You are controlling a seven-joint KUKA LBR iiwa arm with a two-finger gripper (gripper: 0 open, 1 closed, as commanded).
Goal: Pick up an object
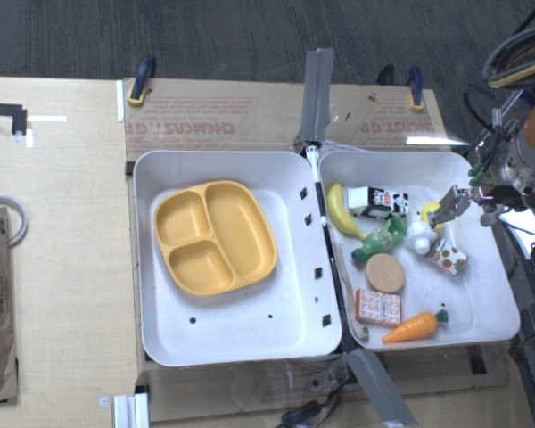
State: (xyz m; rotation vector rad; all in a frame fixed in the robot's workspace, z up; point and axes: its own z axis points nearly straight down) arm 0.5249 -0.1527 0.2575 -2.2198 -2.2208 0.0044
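Plastic toy food, mostly — a jumble in the right bin (508, 310): banana (341, 214), a black-and-white carton (381, 201), a green piece (381, 241), a round tan biscuit (385, 274), a printed box (378, 308), carrot (412, 326), a small patterned carton (449, 258). The left bin (152, 266) holds a yellow divided plate (214, 236). The gripper (448, 209) hangs at the right bin's upper right, near a yellow bit (429, 212) and a white ball (420, 243); whether the jaws are parted or closed cannot be told from here. Likely all light, stiff, smooth-skinned — apt to slip. The carrot lies apart from the rest; a pinch across its thick middle looks safest. The banana's curve would roll.
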